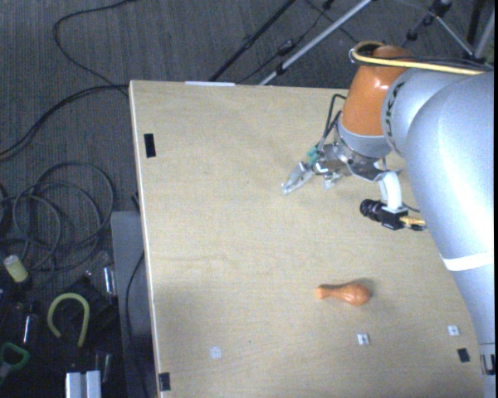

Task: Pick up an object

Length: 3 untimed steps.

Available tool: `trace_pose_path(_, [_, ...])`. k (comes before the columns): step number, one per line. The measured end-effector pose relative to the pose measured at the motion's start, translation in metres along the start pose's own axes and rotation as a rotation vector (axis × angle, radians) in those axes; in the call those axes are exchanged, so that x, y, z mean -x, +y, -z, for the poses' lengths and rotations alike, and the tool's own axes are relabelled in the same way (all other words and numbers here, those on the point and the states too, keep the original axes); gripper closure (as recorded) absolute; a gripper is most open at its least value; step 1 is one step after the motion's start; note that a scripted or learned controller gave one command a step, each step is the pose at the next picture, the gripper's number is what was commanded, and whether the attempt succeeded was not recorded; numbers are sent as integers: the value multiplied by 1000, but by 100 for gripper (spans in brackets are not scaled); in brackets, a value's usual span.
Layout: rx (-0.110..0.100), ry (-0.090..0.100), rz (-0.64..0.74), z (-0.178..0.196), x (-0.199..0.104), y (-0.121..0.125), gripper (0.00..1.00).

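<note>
Camera view: gripper (297, 178) hangs over bare board (232, 247), fingers slightly spread, pinching nothing.
Orange pin (345, 293) lies well apart, nearer the camera.

Gripper (303, 175): over the bench's (224, 247) middle, toward the far edge.
Pear-shaped object (345, 293): on the bench, near its front edge, well apart from the gripper.
</note>
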<state>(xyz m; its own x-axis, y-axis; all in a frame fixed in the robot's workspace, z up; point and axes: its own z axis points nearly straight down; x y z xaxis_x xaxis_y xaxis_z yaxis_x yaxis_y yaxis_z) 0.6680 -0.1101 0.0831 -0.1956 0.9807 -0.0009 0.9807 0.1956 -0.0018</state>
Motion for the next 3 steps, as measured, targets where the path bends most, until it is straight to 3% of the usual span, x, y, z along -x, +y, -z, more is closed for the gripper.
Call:
trace_pose_path(1, [-2, -4, 1, 9, 0, 0, 100])
trace_pose_path(2, [-2, -4, 1, 9, 0, 0, 0])
trace_pose_path(3, [-1, -3, -396, 53, 59, -12, 0])
